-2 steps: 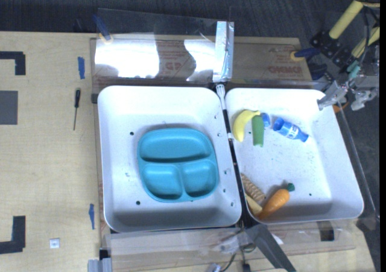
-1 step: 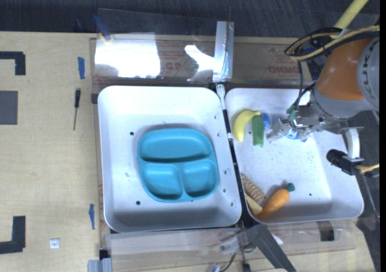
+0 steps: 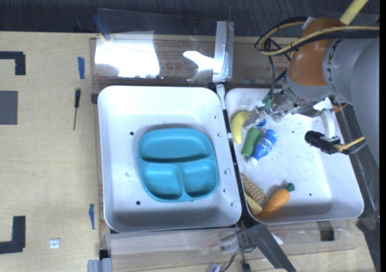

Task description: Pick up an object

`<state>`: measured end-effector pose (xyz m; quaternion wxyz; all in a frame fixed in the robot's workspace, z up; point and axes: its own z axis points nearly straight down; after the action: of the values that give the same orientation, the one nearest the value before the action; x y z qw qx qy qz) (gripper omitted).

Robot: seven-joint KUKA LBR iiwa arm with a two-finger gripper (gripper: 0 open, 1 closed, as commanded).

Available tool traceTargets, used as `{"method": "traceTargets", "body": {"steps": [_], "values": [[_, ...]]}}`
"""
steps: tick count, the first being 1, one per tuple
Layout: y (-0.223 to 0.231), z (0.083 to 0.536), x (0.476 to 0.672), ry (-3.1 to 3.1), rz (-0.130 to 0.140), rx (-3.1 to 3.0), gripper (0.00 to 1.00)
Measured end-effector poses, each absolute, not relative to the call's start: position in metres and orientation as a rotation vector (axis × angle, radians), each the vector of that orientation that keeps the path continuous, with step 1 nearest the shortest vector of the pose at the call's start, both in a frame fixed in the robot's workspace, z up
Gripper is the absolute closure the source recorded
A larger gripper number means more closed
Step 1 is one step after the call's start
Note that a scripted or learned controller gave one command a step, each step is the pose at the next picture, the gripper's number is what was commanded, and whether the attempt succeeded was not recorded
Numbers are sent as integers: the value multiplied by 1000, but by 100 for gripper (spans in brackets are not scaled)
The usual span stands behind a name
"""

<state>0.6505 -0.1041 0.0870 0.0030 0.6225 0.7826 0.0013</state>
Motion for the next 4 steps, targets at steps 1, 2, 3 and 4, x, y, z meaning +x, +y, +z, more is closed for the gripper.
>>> {"method": "traceTargets", "body": {"steps": [1,2,3,4], "values": [[-107,87,625,2266,4,2174,0],[-107,100,627,2263,11,2169,100],[-107,99,627,2263,9,2170,0],[-105,88,557,2350,4,2080,0]]}}
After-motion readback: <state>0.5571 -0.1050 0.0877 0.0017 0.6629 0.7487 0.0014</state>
